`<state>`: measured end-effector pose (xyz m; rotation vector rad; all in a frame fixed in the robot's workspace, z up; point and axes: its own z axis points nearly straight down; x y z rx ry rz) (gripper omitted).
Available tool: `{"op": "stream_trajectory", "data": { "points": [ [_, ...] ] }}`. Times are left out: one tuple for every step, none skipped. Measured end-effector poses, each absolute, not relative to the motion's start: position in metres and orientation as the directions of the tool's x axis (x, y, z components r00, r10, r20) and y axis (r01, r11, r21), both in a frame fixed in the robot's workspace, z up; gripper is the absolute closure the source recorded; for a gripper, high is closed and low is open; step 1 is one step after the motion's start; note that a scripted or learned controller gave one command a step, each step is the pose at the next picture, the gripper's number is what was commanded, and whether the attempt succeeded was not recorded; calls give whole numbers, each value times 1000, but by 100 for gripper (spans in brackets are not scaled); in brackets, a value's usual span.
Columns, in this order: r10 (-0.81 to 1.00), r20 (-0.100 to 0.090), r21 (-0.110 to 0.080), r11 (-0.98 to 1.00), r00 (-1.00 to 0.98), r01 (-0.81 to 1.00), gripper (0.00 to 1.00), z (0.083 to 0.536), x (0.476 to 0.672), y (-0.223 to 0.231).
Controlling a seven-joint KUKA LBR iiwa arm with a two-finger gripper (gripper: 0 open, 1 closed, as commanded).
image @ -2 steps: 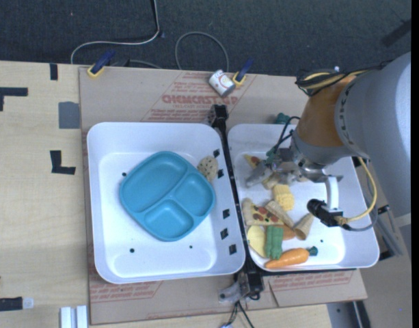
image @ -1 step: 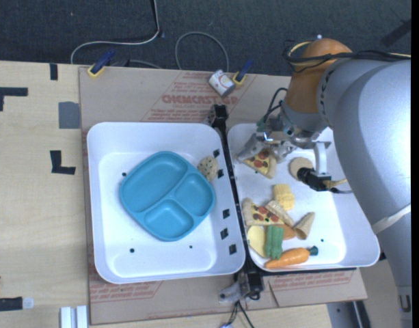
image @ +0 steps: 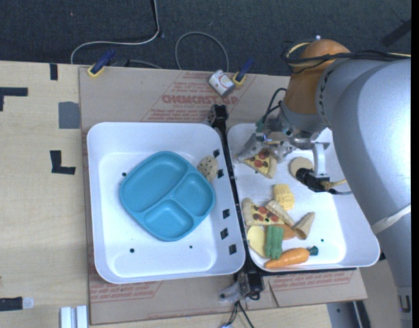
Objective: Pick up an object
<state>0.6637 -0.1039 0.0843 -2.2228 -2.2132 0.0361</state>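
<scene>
In the camera view, two white bins are seen side by side on the desk [image: 31,203]. The left bin [image: 100,183] carries a blue divided plate [image: 167,194], and a small speckled piece [image: 208,166] lies against its right wall. The right bin [image: 353,241] carries a cluster of toy foods: a pizza slice [image: 261,161] toward the far end, a corn piece [image: 284,197] near the middle, a second pizza slice [image: 262,214] below it, a cone-shaped piece [image: 304,224], a yellow piece [image: 255,238], a green piece [image: 273,240] and a carrot [image: 288,257] at the near edge.

The arm is reached in from the right, and the jaws [image: 264,141] are lowered over the far end of the right bin, just above or touching the upper pizza slice. How the jaws are set cannot be told, since the wrist hides them, and nothing is seen clamped between them.

The task is judged to be at its approach or grasp stage. The upper pizza slice is taken to be the likely target. No object is seen lifted clear of the bin, so the closing and the lift are left to be done.
</scene>
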Motion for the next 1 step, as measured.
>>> {"op": "stream_trajectory", "data": {
  "points": [
    [1000,-17,-27,-5,5,1000,100,93,662,-107]
  ]
}}
